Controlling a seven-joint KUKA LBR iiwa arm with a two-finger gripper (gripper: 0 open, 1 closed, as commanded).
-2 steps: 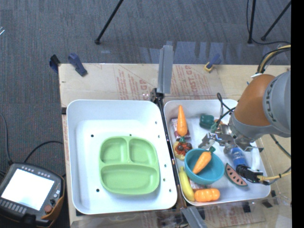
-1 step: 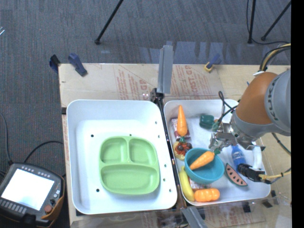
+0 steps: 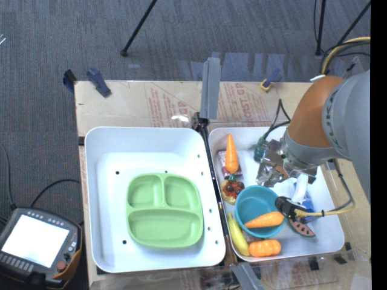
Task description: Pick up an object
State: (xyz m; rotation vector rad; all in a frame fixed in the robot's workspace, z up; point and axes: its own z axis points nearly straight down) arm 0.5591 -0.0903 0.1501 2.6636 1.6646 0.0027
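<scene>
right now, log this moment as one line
arm: over right bin | claw: above bin floor, nothing seen held | blue bowl: carrot across rim | left bin: green divided plate | pick: not done

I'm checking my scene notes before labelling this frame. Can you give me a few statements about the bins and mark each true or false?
1. The green divided plate lies in the left bin. True.
2. The blue bowl holds a banana. False: a carrot rests across its rim; the banana lies beside the bowl.
3. The tool hangs over the right bin. True.
4. A second carrot lies on the plate. False: it lies in the right bin, near the divider.
</scene>
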